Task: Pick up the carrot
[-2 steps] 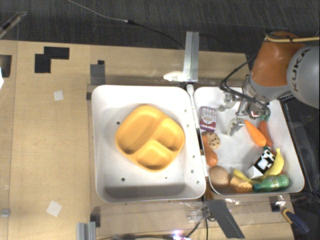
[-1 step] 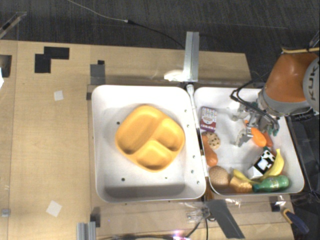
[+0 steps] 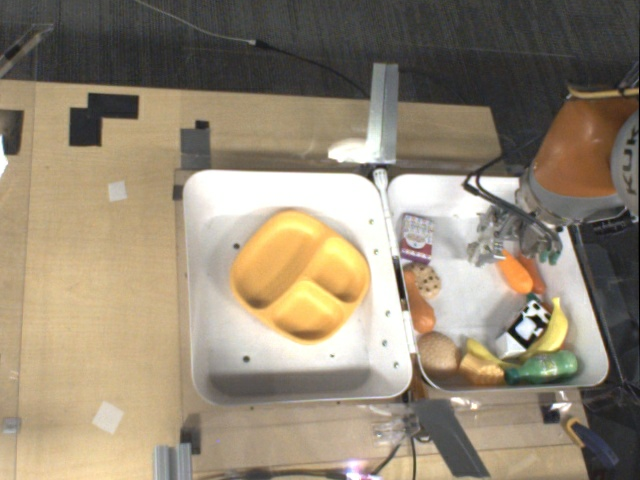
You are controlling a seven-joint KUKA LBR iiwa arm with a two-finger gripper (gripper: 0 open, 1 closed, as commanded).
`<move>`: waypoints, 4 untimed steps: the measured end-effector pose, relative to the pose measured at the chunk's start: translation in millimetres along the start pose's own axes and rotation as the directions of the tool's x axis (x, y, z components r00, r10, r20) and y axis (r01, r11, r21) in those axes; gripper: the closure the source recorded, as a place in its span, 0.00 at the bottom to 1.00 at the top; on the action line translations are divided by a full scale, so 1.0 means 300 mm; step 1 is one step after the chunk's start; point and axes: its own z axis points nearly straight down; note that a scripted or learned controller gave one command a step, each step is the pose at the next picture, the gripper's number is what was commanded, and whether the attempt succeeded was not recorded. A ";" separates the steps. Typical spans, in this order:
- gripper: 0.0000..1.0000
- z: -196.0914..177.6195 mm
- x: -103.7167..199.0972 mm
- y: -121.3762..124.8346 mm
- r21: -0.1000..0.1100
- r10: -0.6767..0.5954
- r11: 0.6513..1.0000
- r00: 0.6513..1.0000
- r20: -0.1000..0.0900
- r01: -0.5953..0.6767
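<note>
The carrot (image 3: 518, 273) lies just right of and below the pincer (image 3: 497, 245), long axis slanting down-right; whether the pincer is clenched, I cannot tell.

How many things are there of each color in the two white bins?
Orange: 2, the carrot and a longer orange piece.
Yellow: 2, the divided plate and the banana.
Green: 1, a cucumber-like vegetable.
Brown or tan: 3, cookie, potato, bread-like piece.
Pink: 1, small carton.
Black-and-white: 1, patterned block.
Total: 10.
</note>
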 end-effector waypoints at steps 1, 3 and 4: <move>1.00 -0.296 0.059 0.185 -0.002 -0.200 0.980 0.980 -0.003 0.200; 1.00 -0.209 0.259 0.076 -0.007 -0.448 0.894 0.894 -0.014 0.448; 1.00 -0.276 0.294 0.144 -0.011 -0.766 0.642 0.642 -0.007 0.766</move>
